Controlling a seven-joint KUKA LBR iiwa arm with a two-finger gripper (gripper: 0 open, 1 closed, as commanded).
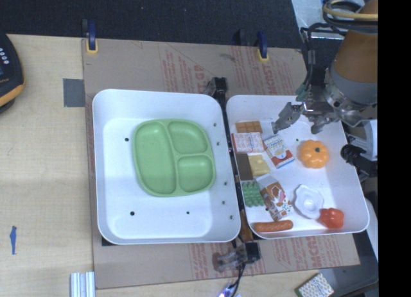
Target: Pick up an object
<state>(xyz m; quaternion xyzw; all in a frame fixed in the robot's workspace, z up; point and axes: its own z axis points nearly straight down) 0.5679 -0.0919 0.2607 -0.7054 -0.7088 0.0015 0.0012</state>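
Observation:
The right bin (pixel 356 183) holds several toy foods. Among them are an orange pumpkin (pixel 314 154), a red pepper (pixel 330 217), a white fried egg (pixel 307 201), a sausage (pixel 273 226), a green waffle (pixel 252 194), two small cartons (pixel 278 151) (pixel 277 201), a brown cracker (pixel 248 126) and a yellow cheese slice (pixel 259 164). My gripper (pixel 300 122) hangs over the far part of this bin, open, its fingers spread with nothing between them. The pumpkin lies just below its right finger (pixel 318 124). The left finger (pixel 282 118) points toward the upper carton.
The left bin (pixel 112 180) carries a green divided plate (pixel 173 157). Both bins rest on a cardboard sheet (pixel 160 65) clamped to the bench. A dark device (pixel 8 71) sits at the far left edge. Cables (pixel 337 7) loop above the arm.

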